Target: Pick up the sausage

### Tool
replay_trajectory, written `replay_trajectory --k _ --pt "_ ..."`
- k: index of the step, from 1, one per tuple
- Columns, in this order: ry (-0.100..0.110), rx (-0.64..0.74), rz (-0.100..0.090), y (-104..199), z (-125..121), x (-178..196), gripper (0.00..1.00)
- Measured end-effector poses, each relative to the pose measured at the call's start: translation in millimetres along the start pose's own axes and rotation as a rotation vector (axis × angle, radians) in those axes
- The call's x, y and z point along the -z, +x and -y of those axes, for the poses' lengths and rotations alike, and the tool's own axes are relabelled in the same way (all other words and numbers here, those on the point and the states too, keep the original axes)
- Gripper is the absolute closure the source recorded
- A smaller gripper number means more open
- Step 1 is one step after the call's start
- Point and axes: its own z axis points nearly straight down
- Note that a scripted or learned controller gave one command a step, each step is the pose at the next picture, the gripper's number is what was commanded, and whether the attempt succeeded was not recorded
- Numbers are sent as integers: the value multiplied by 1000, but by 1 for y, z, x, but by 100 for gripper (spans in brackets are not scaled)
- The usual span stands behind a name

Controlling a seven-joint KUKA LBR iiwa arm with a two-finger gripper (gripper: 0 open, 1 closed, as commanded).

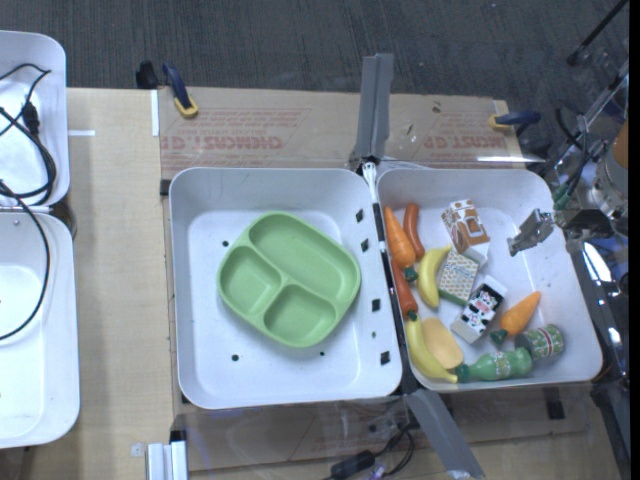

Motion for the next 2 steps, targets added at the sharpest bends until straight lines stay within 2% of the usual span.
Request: replay_trajectory --k 1,2 --pt "1 22 0 47 -45 -95 0" --pt "-6 -76 2 75 -106 -138 0"
